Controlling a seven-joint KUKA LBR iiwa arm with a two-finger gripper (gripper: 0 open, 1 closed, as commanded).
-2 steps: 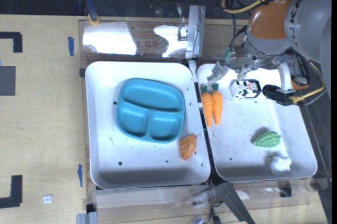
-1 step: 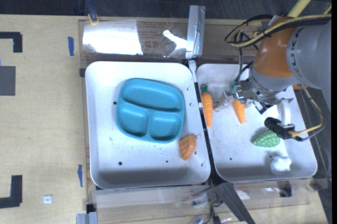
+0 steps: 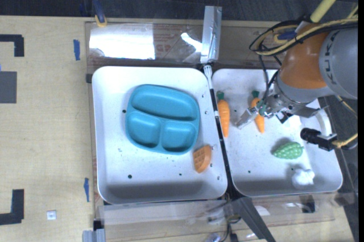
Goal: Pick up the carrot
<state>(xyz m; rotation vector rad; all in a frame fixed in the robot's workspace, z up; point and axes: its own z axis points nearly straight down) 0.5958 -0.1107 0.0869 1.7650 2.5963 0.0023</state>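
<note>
Two carrots lie in the right bin (image 3: 330,178). One carrot (image 3: 223,116) rests along the bin's left wall with its green top pointing to the back. The second, smaller carrot (image 3: 260,120) lies near the middle of the bin, right under my gripper (image 3: 261,115). The gripper stands open and low over this carrot. One grey finger (image 3: 245,118) is to the carrot's left with a gap showing, and the other is on its right. The arm's orange band (image 3: 304,67) is just above.
A green bumpy toy (image 3: 287,150) and a white object (image 3: 303,176) lie in the right bin's front right. The left bin (image 3: 108,172) holds a blue divided plate (image 3: 162,117) and an orange-brown food toy (image 3: 201,158). Cables hang beside the wrist (image 3: 318,138).
</note>
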